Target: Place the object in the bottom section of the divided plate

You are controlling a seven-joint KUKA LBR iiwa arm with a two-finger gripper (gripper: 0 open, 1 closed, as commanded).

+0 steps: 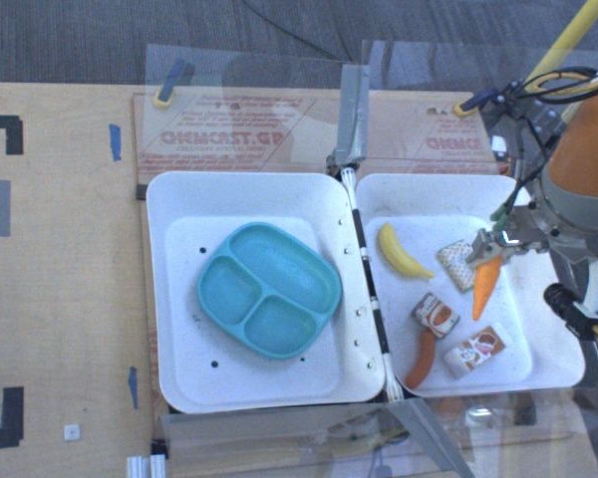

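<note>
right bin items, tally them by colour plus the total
yellow: 1, the banana
orange: 1, the carrot
red-brown: 2, the sausage and the can
mostly white: 2, the carton and the packet
total: 6

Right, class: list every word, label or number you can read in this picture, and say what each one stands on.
"CHEMCAST GP", faint red print on the clear sheet behind the left bin.
"CHEMC...", the same print, cut off, on the clear sheet behind the right bin.
Small carton: printing too small to read.
Small can: label too small to read.
</note>
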